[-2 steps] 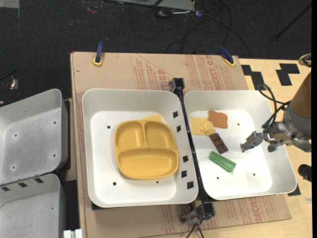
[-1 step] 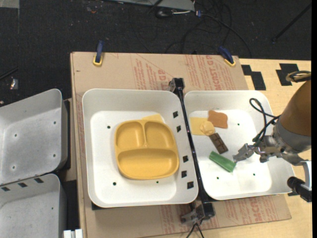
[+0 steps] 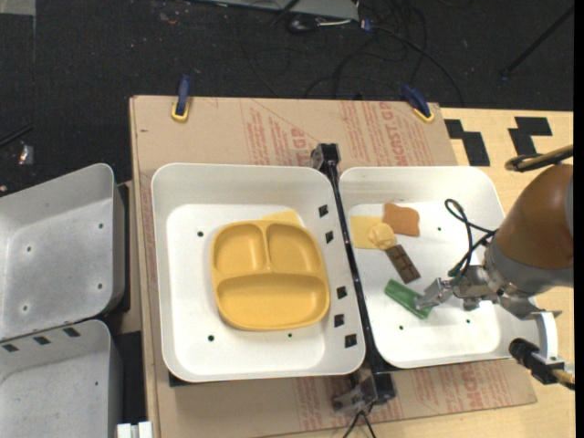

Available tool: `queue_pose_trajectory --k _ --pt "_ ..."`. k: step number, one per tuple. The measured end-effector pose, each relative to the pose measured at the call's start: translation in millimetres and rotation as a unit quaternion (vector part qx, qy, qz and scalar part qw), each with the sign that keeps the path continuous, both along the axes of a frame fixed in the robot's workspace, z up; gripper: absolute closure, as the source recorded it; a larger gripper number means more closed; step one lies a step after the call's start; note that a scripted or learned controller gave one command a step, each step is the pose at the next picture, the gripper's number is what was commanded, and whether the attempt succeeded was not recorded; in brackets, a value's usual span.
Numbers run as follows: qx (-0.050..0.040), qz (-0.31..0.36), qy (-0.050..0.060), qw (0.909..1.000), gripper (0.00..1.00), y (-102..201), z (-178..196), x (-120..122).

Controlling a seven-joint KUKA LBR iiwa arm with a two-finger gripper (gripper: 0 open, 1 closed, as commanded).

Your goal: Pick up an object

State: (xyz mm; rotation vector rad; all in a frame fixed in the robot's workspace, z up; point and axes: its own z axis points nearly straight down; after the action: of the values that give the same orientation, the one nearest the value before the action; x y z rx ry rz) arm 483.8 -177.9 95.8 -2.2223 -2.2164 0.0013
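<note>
The right bin (image 3: 474, 340) holds several small items: a green block (image 3: 400, 294), a dark brown bar (image 3: 401, 263), a pale yellow piece (image 3: 372, 233) and an orange-brown piece (image 3: 401, 218). My gripper (image 3: 432, 297) is low in this bin, right at the green block's right end. The grey arm with its orange band (image 3: 538, 226) comes in from the right above the bin's right side. A black cable (image 3: 465, 235) loops by the wrist.
The left bin (image 3: 178, 245) holds a yellow divided plate (image 3: 270, 275) with a pale yellow sheet under its far edge. A black divider (image 3: 345, 263) runs between the bins. Blue-and-yellow clamps (image 3: 182, 108) grip the bench's far edge. Grey metal trays (image 3: 55, 245) lie at the left.
</note>
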Motion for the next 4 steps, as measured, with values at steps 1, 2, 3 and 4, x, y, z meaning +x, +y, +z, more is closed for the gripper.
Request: queue_pose_trajectory --k 1,2,3,4 --pt "-0.0006 0.0 -0.002 1.0 1.0 0 13 1" --pt "-0.0017 0.002 -0.004 1.0 1.0 -3 59 11" --pt "-0.0018 0.003 -0.005 1.0 1.0 4 120 14" --pt "-0.0016 0.003 -0.003 1.0 1.0 4 144 16"
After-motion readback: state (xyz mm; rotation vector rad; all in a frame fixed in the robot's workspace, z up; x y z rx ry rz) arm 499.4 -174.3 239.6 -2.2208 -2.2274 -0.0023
